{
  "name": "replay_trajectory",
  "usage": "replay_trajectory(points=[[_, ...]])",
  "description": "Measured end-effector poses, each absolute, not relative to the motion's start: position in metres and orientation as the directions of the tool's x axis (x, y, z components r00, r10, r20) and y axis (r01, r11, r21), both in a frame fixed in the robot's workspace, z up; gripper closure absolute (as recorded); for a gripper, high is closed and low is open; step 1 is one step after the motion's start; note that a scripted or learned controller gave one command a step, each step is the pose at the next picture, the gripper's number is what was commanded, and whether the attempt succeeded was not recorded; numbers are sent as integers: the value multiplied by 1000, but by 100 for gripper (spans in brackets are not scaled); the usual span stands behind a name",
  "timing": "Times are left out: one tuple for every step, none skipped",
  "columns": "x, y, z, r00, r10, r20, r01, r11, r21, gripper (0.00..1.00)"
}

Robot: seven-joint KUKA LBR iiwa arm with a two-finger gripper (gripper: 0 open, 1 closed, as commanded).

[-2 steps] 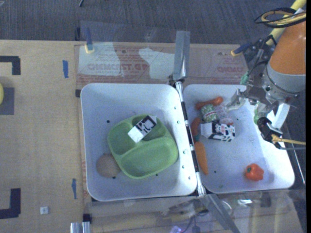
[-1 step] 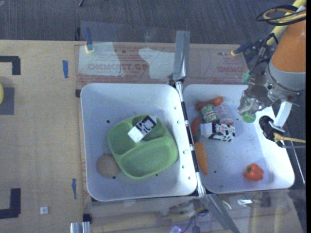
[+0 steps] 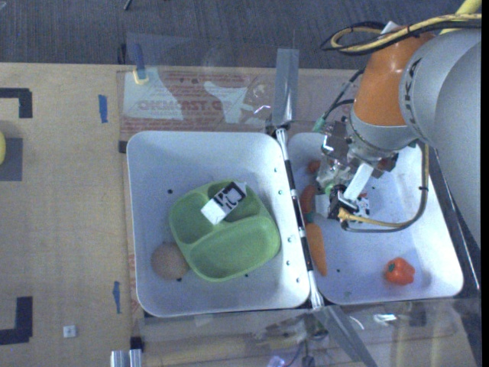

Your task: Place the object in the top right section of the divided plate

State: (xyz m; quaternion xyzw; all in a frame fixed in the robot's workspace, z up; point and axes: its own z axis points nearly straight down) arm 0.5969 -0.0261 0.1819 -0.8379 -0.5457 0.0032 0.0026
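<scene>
A green divided plate (image 3: 229,247) sits tilted in the left bin (image 3: 153,159). A small white block with a black-and-white tag (image 3: 224,202) lies in the plate's upper compartment, near the upper right rim. My gripper (image 3: 330,192) hangs over the left part of the right bin (image 3: 435,251), well to the right of the plate. It is beside a reddish-brown item (image 3: 308,198) against the bin's left wall. An orange carrot (image 3: 316,248) lies just below the gripper.
A tan round object (image 3: 168,260) rests against the plate's lower left edge. A red pepper-like item (image 3: 399,271) lies at the right bin's lower right. A small red piece (image 3: 314,167) sits near the bin's upper left. A yellow cable (image 3: 374,222) trails from the wrist.
</scene>
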Motion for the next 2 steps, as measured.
replay_trajectory(points=[[597,-26,182,404,915,-3,915,-404,-8,0],[631,-6,246,436,900,-3,900,-436,-4,0]])
